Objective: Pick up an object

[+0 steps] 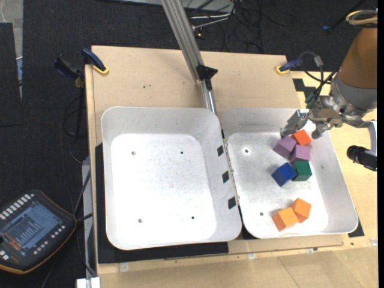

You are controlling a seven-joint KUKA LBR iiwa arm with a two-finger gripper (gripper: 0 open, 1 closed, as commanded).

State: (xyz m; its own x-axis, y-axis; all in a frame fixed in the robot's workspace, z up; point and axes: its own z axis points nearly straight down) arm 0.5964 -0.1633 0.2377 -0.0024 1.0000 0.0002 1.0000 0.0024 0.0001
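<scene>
Several small cubes lie in the right bin (255,179). An orange cube (302,138) sits at the top of a cluster with two purple cubes (285,146) (302,153), a green cube (304,171) and a blue cube (284,174). Two more orange cubes (284,218) (302,209) lie near the bin's front. My gripper (306,126) hangs over the bin's far right part, just above the top orange cube. Its fingers (293,125) are spread apart, open, and nothing sits between them.
The left bin (156,173) lies beside the right one, their rims meeting in the middle. A slanted metal rail (183,29) comes down from the top to the bins' far edge. Clamps (93,59) (288,66) sit at the board's far corners. A teach pendant (30,230) lies at the lower left.
</scene>
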